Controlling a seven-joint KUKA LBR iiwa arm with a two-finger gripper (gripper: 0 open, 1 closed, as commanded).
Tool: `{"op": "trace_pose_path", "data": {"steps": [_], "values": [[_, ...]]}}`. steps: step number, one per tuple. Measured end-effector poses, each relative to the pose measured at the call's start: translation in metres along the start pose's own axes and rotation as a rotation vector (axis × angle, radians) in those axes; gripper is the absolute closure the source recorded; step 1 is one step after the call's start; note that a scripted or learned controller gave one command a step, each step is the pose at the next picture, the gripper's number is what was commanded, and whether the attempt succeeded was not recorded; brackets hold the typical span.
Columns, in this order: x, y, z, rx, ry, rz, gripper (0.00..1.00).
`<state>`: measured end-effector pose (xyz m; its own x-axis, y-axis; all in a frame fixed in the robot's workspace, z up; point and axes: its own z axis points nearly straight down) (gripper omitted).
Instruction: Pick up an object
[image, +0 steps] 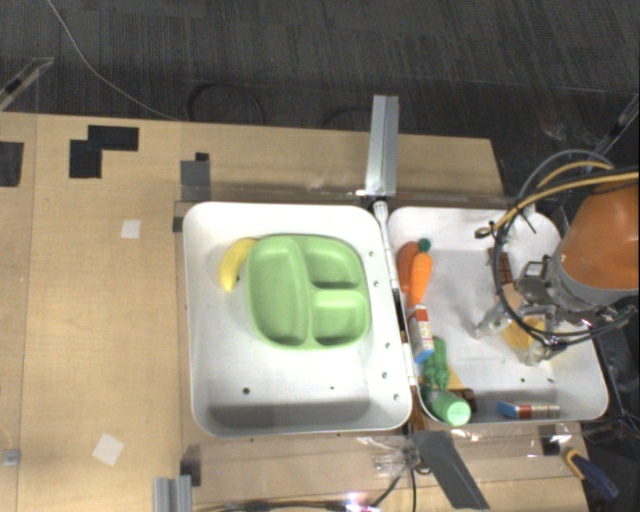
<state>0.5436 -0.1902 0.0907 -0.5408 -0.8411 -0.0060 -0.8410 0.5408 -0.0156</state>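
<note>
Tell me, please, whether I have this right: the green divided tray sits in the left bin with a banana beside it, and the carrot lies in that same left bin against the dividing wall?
Not quite. The camera view shows the carrot in the right bin, close to its left wall. The rest stands: the green divided tray sits in the left bin with the banana beside it.

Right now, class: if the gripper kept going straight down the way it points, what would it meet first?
Probably the yellowish object lying beneath the gripper in the right bin; depth is unclear, so it could meet the bin floor beside it.
</note>
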Motion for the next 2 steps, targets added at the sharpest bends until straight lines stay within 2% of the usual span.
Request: {"op": "trace_pose_path", "data": {"steps": [1, 2], "values": [[-0.005, -0.003, -0.014, 0.011, -0.011, 0.0, 1.0], [-0.026, -0.068, -0.08, -0.005, -0.002, -0.247, 1.0]]}}
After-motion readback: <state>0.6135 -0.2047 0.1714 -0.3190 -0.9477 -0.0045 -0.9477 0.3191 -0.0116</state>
